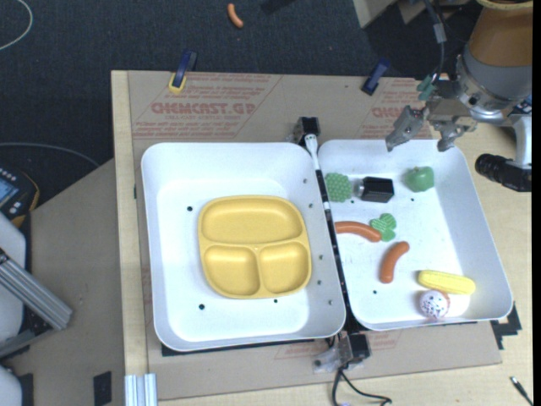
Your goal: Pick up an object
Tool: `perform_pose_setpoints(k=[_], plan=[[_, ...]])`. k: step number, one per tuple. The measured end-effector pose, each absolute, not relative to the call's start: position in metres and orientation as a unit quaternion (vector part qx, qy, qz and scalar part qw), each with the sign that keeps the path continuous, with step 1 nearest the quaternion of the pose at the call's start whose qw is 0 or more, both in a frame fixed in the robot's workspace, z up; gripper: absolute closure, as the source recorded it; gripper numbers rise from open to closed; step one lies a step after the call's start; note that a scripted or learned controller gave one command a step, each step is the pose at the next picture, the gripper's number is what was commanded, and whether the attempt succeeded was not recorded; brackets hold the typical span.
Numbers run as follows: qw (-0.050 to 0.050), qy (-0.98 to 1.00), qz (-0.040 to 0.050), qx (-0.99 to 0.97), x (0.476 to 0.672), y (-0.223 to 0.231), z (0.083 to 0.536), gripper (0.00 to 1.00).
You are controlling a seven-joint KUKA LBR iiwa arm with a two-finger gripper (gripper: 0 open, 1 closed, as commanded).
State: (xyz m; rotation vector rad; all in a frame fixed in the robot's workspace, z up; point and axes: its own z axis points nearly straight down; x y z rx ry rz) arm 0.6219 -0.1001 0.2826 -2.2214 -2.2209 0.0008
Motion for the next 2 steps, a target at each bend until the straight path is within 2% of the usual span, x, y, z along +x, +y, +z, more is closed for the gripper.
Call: perform_pose_setpoints(k=[2], plan=[[0.004, -0.707, 0.0026, -0.707, 0.62, -0.095, 0.155, 0.0]])
